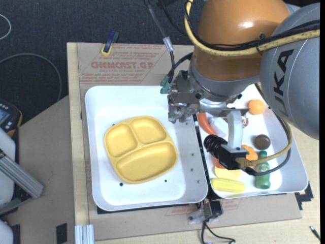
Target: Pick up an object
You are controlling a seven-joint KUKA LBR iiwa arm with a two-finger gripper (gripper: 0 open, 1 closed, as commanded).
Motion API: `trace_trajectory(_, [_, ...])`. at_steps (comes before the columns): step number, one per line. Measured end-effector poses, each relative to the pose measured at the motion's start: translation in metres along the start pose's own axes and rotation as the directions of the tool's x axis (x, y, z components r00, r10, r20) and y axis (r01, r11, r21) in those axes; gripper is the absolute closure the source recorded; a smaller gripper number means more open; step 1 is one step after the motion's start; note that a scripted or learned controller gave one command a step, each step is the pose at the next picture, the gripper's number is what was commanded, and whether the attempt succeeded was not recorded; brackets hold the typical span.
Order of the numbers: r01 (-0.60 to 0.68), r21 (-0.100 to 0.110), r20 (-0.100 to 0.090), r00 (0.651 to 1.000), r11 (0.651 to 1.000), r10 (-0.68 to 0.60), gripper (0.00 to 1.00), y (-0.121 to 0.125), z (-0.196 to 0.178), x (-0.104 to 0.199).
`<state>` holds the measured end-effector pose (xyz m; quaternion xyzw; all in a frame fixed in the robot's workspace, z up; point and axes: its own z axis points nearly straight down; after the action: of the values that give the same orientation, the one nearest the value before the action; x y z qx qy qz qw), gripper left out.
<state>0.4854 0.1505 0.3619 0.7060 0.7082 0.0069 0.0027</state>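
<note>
We see the gripper (179,108) low over the right rim of the left bin (190,151); can't tell if it's spread or closed. Red-orange stick (205,122) sits just right of it. Yellow divided plate (141,149) is near, down-left. Farther right, in the right bin (292,166): orange ball (257,107), brown ball (262,141). Farthest, down-right: corn cob (227,185), green piece (262,180).
</note>
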Motion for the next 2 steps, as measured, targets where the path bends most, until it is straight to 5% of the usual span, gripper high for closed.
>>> trace_trajectory(1, [-0.016, 0.024, 0.011, 1.0, 1.0, 0.016, 1.0, -0.009, 0.097, -0.107])
trace_trajectory(2, [0.004, 0.011, 0.004, 1.0, 1.0, -0.004, 1.0, -0.007, 0.071, -0.04])
